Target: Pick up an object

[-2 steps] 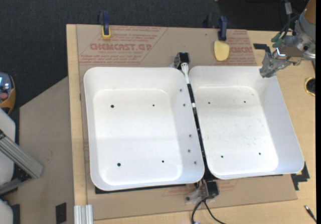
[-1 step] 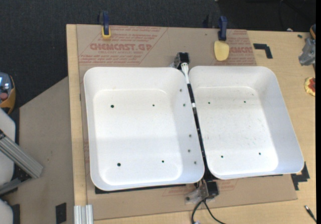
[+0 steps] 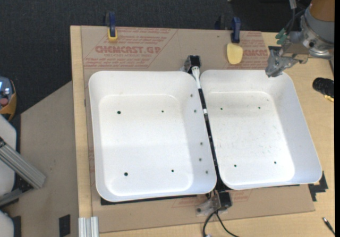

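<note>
One pale yellow piece (image 3: 234,53) lies just beside the gripper (image 3: 275,67), whose grip state I cannot tell, hovering at the right bin (image 3: 300,104) corner; judging this the approach, next comes a sideways shift and descent.

Two bins sit side by side on the table (image 3: 133,39): left bin (image 3: 101,140), right bin (image 3: 297,124). The gripper (image 3: 274,68) hangs over the right bin's far corner.

Dark carpet floor (image 3: 48,2) surrounds a brown board bench (image 3: 154,44).
</note>
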Motion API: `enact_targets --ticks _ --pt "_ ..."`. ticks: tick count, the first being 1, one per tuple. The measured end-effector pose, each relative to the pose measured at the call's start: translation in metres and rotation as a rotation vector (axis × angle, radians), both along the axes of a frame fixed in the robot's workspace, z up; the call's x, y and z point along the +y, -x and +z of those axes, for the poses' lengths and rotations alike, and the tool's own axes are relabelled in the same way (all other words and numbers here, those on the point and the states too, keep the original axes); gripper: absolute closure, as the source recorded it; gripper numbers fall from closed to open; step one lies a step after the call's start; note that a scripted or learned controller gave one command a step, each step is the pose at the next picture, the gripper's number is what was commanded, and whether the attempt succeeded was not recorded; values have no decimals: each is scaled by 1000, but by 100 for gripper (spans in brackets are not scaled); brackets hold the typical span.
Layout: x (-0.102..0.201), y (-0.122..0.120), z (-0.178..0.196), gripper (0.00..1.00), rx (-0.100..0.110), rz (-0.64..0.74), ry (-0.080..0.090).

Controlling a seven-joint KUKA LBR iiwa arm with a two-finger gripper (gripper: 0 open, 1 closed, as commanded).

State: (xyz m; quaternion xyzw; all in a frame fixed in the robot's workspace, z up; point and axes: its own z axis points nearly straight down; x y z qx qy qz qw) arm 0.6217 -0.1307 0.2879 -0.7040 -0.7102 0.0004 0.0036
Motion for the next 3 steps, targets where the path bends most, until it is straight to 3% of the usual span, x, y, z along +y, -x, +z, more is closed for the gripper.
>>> enact_targets --ticks 1,2,3 --pt "-48 -8 61 100 -15 -12 9" --pt "6 -46 15 100 -4 -4 4" --pt "6 -18 61 100 -10 -9 6"
